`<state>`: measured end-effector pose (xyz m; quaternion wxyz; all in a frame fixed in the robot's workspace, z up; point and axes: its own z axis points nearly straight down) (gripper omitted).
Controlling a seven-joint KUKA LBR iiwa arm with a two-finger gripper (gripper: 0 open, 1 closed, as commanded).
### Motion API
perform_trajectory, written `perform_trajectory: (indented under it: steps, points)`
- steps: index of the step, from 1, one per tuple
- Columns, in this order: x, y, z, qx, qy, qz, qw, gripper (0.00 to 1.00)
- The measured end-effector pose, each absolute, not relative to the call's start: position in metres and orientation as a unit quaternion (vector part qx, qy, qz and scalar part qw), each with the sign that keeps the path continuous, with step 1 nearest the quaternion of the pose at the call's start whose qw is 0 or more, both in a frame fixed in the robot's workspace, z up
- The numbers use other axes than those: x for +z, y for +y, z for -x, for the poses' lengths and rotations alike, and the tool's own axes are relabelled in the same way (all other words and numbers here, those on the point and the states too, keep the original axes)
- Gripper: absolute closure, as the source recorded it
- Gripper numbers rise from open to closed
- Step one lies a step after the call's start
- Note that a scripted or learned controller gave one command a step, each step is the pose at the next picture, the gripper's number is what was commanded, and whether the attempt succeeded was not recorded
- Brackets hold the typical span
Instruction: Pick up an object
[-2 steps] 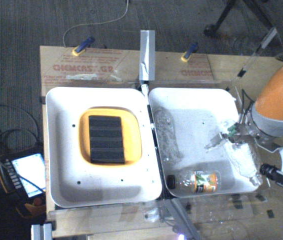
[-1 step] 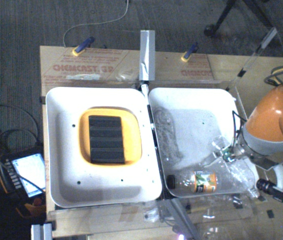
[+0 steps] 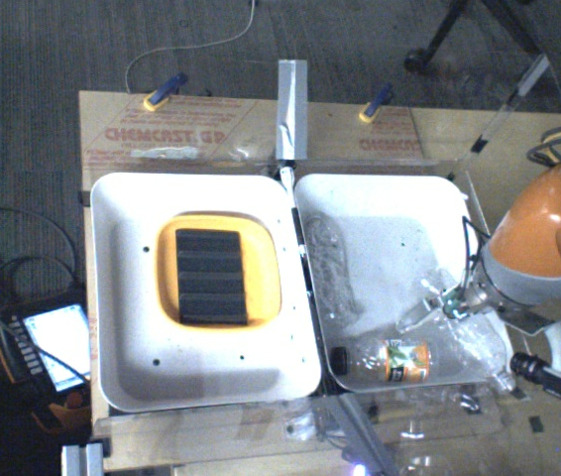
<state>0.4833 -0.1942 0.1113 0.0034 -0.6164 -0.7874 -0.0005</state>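
Observation:
A clear plastic bottle [image 3: 390, 360] with an orange label and a black cap lies on its side along the front wall of the right bin [image 3: 380, 201]. My gripper [image 3: 433, 305] reaches in from the right and hangs over that bin's right half, just above and to the right of the bottle. A crumpled clear plastic piece [image 3: 326, 261] lies by the right bin's left wall. In the left bin [image 3: 122, 216] a yellow tray [image 3: 261, 256] holds a black ribbed block [image 3: 211, 276].
The arm's orange band [image 3: 533, 231] looms over the right bin's right rim. A metal divider post [image 3: 291, 107] stands behind the seam between the bins. Cables and a tablet [image 3: 57, 340] lie left of the bench.

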Motion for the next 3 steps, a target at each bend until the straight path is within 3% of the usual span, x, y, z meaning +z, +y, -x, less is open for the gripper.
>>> perform_trajectory:
  steps: [1,2,3]
  points:
    - [0.111,-0.194,-0.483,-0.0005,-0.787,0.616,0.003,0.00]
    - [0.111,-0.194,-0.483,-0.0005,-0.788,0.616,0.003,0.00]
    - [0.097,-0.210,-0.521,-0.0073,-0.567,0.823,0.008,0.00]
